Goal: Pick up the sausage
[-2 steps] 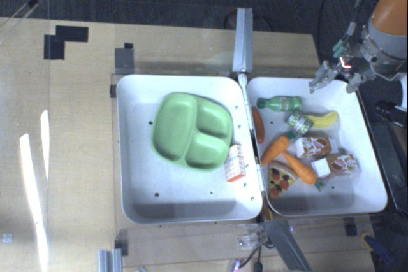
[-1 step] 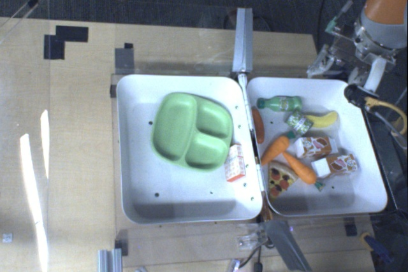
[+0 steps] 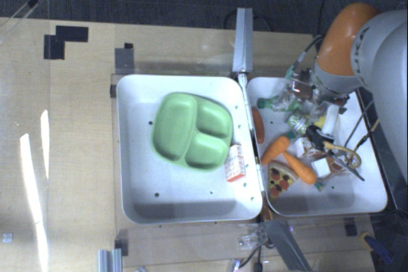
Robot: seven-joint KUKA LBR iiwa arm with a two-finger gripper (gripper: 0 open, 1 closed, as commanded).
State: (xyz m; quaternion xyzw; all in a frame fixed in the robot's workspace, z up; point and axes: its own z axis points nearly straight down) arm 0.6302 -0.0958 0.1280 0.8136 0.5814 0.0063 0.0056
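Note:
The sausage, a thin reddish-brown link, lies lengthwise against the left wall of the right bin. My gripper hangs over the upper middle of that bin, to the right of the sausage and apart from it. The wrist and its cables hide the fingers. The grey arm with its orange band reaches in from the upper right.
The left bin holds a green divided plate and a small red-and-white packet. In the right bin, two carrots and a pizza slice lie below the sausage, with a clutter of small items under the gripper.

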